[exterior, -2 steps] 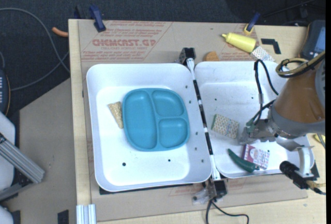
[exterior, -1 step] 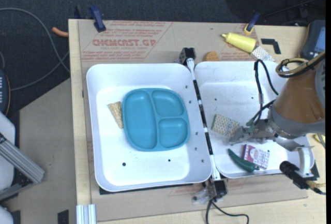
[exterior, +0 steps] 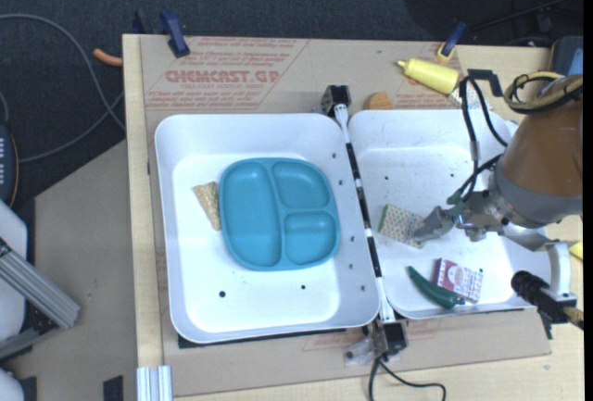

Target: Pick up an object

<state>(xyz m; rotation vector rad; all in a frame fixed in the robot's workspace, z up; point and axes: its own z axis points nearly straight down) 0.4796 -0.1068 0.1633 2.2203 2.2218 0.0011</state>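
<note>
Red print on the brown board (exterior: 222, 75) under the bins reads "CHEMCAST GP" in large letters, upside-rightward from the camera's slant, with smaller lines around it too fine to read. The small red-and-white packet (exterior: 459, 280) just below the gripper (exterior: 428, 228) carries print that is too small to make out. The grey arm (exterior: 542, 163), its orange band broad above the wrist, reaches in across the right bin (exterior: 417, 135) and angles down and leftward, so the gripper sits low over that bin's floor; whether its fingers are parted or closed cannot be told from here. Just left of the gripper tip, touching or nearly so, lies a speckled square pad (exterior: 398, 223). Below it, beside the packet, lies a green curved piece (exterior: 434, 287) close to the bin's near edge. Above the gripper the bin floor is bare white up to the far rim. Well to the left, past the divider between the bins, the left bin (exterior: 185, 149) holds a blue divided tray (exterior: 278, 212) with a tan sponge-like piece (exterior: 208, 199) against its left side. A yellow object (exterior: 431, 73) rests on the board beyond the right bin.
</note>
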